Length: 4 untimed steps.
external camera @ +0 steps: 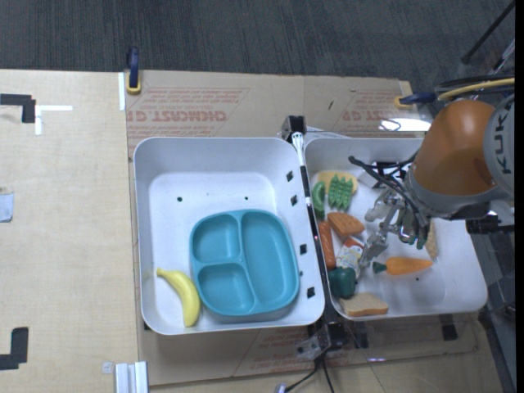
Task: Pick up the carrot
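Bread slice (365,304) at front of right bin (458,297); carrot (404,265) just beside gripper (378,250), finger state indeterminable.

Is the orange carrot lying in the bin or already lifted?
Lying in the bin. The orange carrot rests flat on the floor of the right white bin, green end toward the gripper, not between its fingers.

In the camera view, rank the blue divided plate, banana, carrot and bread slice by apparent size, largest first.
1. Blue divided plate, clearly largest.
2. Banana.
3. Carrot and bread slice: they look too alike to rank.
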Tool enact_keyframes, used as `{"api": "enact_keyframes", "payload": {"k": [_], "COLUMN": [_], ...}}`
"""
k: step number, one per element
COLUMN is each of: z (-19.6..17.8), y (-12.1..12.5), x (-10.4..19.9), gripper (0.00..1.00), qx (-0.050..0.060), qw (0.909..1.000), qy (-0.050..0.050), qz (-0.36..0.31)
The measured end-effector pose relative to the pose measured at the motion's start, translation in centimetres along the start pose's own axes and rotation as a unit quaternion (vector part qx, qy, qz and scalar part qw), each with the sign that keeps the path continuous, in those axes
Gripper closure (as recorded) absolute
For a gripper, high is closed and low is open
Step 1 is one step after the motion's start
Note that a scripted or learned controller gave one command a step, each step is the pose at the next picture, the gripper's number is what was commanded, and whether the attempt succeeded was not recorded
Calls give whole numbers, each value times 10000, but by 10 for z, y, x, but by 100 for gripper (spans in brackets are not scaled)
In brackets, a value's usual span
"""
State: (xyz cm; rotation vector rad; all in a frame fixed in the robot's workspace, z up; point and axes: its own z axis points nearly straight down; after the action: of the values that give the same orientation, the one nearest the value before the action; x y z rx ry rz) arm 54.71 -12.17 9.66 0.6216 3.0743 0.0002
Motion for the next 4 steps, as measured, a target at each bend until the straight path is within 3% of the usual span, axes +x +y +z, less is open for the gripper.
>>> {"api": "enact_keyframes", "payload": {"k": [1, 2, 3, 4], "z": [4, 3, 3, 4], "y": [-45, -56, -73, -92], "x": [49, 44, 33, 14], "gripper": [0, 0, 0, 0], "qx": [0, -8, -1, 0], "qw": [9769, 9864, 9994, 9984], "qy": [6, -9, -13, -13], "qz": [-2139, -1646, -358, 561]}}
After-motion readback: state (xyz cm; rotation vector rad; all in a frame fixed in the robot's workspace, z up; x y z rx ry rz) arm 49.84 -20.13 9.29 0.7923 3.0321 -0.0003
